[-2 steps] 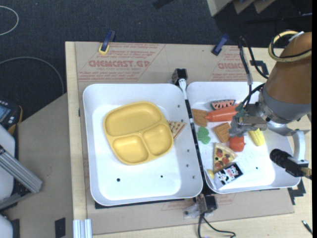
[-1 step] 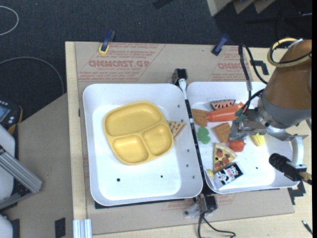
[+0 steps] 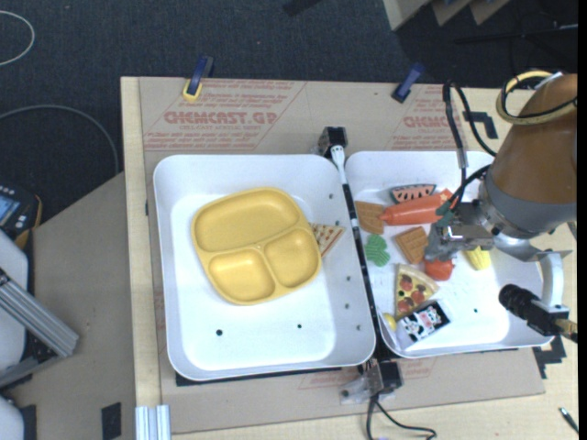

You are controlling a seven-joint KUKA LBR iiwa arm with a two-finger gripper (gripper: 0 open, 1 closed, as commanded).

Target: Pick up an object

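Observation:
My gripper [image 3: 444, 244] hangs low over the middle of the right bin [image 3: 486, 333], with the grey arm and its orange band coming in from the right. Directly below it lies a small red toy [image 3: 439, 268], partly covered by the gripper. Around it sit an orange cracker piece [image 3: 412, 243], an orange carrot [image 3: 413, 213], a watermelon slice [image 3: 413, 193], a yellow piece [image 3: 478, 260], a pizza slice [image 3: 415, 288], a green broccoli [image 3: 376, 249] and a brown bread piece [image 3: 370, 216].
A yellow divided plate [image 3: 257, 244] lies in the left bin [image 3: 238, 346], with a waffle piece [image 3: 326, 236] at its right edge. A black-and-white item [image 3: 425, 320] lies near the right bin's front wall. Clamps and cables line the bench edges.

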